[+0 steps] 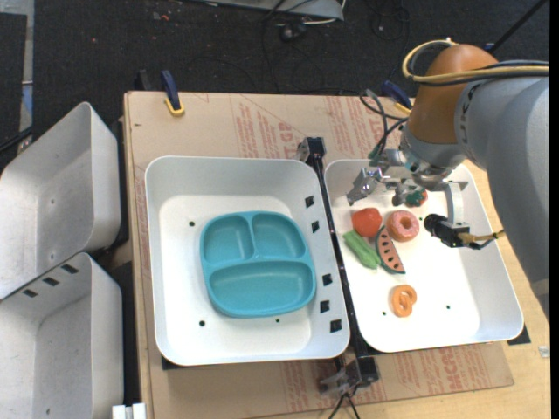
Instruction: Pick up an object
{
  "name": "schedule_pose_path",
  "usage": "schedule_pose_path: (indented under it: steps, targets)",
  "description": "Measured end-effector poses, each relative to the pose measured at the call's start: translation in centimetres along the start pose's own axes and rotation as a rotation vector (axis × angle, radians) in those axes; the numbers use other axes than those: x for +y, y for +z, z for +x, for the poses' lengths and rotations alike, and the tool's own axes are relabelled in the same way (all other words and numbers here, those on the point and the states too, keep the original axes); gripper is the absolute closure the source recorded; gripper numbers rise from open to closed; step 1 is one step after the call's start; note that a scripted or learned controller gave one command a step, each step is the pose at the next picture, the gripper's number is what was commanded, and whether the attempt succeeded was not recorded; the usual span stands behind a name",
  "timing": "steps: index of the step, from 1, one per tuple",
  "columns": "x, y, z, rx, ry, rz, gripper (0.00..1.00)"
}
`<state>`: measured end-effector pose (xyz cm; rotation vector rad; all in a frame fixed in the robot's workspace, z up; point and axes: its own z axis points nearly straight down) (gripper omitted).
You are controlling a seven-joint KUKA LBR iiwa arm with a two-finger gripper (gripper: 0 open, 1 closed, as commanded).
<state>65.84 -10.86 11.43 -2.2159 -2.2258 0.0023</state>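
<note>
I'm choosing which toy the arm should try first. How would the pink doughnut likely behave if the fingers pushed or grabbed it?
The pink doughnut lies flat in the right bin, so it would probably slide rather than roll. It looks like a small toy, so probably light. It lies close beside the red tomato and the watermelon slice, so a push would likely nudge them too.

In the right bin (489,312), the tomato (368,221), donut (403,226), green pod (360,250) and watermelon slice (390,256) crowd together; bare floor surrounds the pretzel (403,301). The arm (489,103) overhangs the far end.
</note>
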Motion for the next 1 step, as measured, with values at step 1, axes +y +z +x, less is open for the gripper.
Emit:
schedule_pose_path:
  steps: [1]
  targets:
    - [-0.01,2.31,0.07,0.000,0.000,0.000,0.00]
